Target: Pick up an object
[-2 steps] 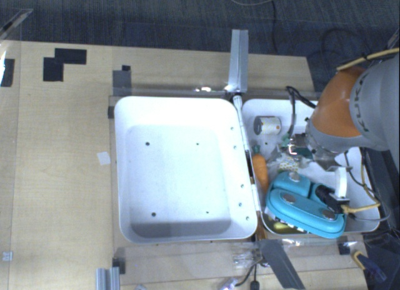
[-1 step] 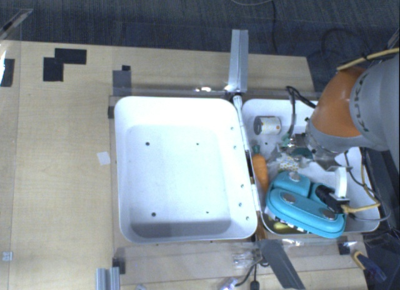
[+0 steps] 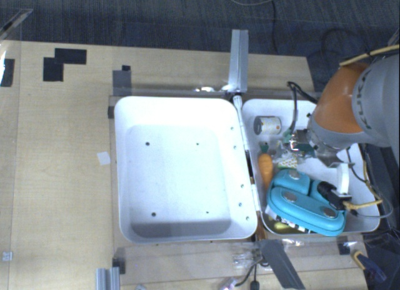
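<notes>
Over right bin: grey arm [image 3: 375, 101] with an orange band reaches in from the right, wrist low above the bin's middle.
gripper [image 3: 297, 147]: just above the blue plastic item's far edge, near the orange piece. Can't tell how far open it is or whether it has hold of anything.
right bin [image 3: 275, 106]: all pickable objects sit in here.
blue plastic item [image 3: 305, 206]: biggest one, lies slantwise along the near side.
orange piece [image 3: 266, 169]: carrot-like, along the left wall, just beside the blue plastic item's left end.
pale cylinder [image 3: 267, 125]: small, on its side, far left corner, apart from the others.
yellow bit [image 3: 282, 225]: peeks out at the blue plastic item's near edge.
left bin [image 3: 175, 176]: white, right beside the right bin.
</notes>
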Robot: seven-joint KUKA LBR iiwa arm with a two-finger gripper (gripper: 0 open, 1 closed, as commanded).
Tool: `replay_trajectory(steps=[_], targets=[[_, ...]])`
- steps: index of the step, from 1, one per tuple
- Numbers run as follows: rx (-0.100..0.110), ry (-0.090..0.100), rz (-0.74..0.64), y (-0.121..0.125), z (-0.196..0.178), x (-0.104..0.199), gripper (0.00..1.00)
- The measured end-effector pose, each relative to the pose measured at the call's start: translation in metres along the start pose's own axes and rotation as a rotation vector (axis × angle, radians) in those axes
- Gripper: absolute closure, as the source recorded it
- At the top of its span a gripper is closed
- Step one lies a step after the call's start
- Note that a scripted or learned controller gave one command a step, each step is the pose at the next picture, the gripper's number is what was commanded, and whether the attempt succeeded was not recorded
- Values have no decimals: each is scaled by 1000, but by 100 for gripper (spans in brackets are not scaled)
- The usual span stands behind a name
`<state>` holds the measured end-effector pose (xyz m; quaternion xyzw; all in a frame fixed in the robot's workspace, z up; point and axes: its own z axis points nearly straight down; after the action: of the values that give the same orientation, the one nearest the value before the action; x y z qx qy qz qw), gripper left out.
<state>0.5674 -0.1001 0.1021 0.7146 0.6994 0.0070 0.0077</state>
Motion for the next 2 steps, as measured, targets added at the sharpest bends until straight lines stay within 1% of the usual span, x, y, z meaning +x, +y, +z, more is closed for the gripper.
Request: replay_trajectory(steps=[1, 2], targets=[[3, 0, 0, -1, 1, 0, 0], [-2, 0, 0, 1, -10, 0, 100]])
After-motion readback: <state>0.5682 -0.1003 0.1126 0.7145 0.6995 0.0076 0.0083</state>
